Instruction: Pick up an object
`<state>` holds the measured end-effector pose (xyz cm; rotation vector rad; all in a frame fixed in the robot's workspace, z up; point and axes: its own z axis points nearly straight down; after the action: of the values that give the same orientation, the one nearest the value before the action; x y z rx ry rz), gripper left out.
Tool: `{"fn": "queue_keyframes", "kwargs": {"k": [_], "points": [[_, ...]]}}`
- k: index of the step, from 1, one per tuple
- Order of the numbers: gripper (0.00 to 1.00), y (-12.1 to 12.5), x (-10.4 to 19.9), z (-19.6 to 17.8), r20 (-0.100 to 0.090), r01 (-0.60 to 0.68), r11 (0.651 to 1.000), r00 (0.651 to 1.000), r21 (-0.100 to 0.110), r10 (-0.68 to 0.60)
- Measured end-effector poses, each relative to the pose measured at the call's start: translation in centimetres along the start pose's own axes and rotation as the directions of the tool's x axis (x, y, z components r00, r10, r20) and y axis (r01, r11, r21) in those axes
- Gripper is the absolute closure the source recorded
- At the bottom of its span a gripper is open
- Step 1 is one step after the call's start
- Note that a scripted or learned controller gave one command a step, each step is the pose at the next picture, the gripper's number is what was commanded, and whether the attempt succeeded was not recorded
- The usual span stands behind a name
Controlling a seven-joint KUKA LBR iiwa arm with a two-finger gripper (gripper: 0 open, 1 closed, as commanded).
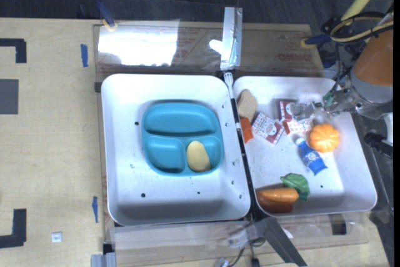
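1. My tool (pixel 326 101) sits at the 2 o'clock corner of the right bin (pixel 359 162), low over the clutter there. I cannot tell its state; the tip blurs into the grey bits beneath it.
2. Nearest candidate: the orange pumpkin-like toy (pixel 324 137), just toward 6 o'clock from my tool, roughly mid-bin toward 3 o'clock. It looks round, smooth and probably light hollow plastic. I judge it could slip, so I would grip across its widest middle.
3. Alternatives: a small blue bottle (pixel 310 157) lying tilted against the pumpkin's 7 o'clock side looks stiff, best grasped across the body. A carrot-like toy (pixel 277 197) with a green top (pixel 296 184) lies at the 6 o'clock edge, awkwardly near the wall.
4. Count, right bin: one pumpkin, one bottle, one carrot, one tan bread-like piece (pixel 247 103), two red-and-white packets (pixel 267 129), flat and likely hard to pinch.
5. Left bin (pixel 119 153): one blue divided tray (pixel 181 134) holding one yellow egg-shaped item (pixel 198 156).
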<state>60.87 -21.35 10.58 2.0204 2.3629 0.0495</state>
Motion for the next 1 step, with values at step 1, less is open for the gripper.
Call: {"fn": "queue_keyframes", "kwargs": {"k": [1], "points": [[0.00, -2.48, 0.86, 1.50, -0.009, 0.081, 0.996, 0.997, 0.034, -0.081]]}}
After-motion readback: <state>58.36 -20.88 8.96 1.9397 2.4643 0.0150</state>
